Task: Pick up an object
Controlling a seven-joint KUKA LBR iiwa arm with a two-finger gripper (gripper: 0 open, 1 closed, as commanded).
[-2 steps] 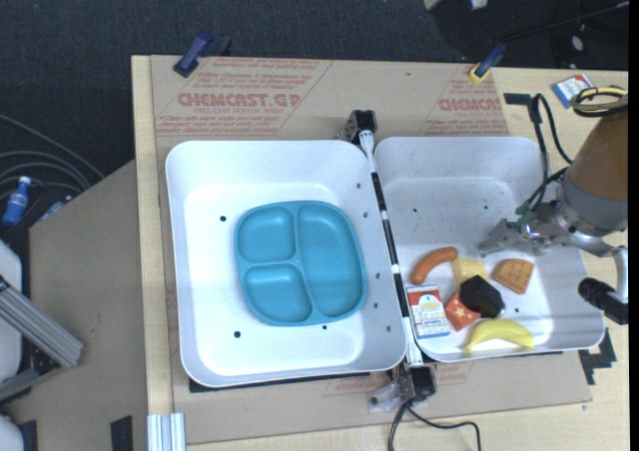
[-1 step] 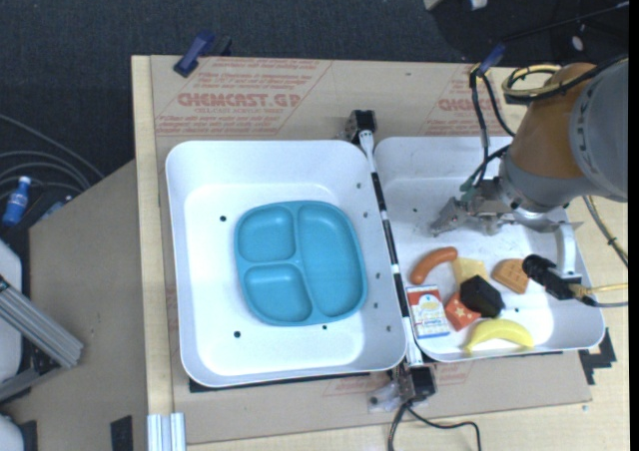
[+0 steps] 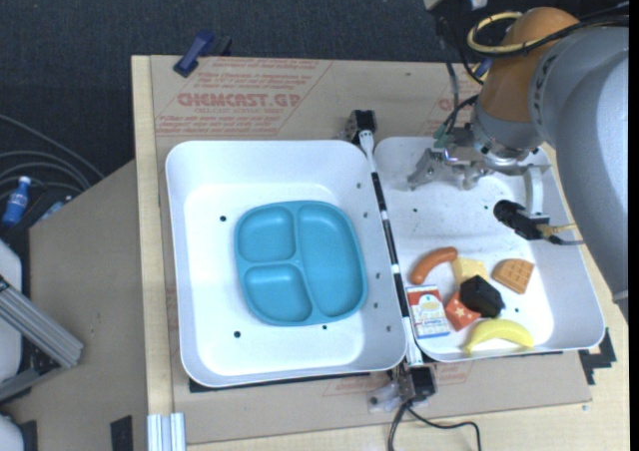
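My gripper [image 3: 442, 178] hangs over the far end of the right bin [image 3: 569, 324], its two grey fingers spread open with nothing between them. The toy food lies apart from it, at the near end of that bin. There I see a red-orange sausage [image 3: 433, 262], a yellow wedge [image 3: 467, 268], a tan waffle [image 3: 513, 274], a black lump [image 3: 481, 294], a red piece [image 3: 458, 312], a small carton [image 3: 426, 312] and a yellow banana [image 3: 499, 335].
A blue divided plate [image 3: 299, 261] lies in the middle of the left bin [image 3: 190, 239]. A ridge with black clips separates the two bins. A blue object [image 3: 194, 54] sits at the far left corner of the bench.
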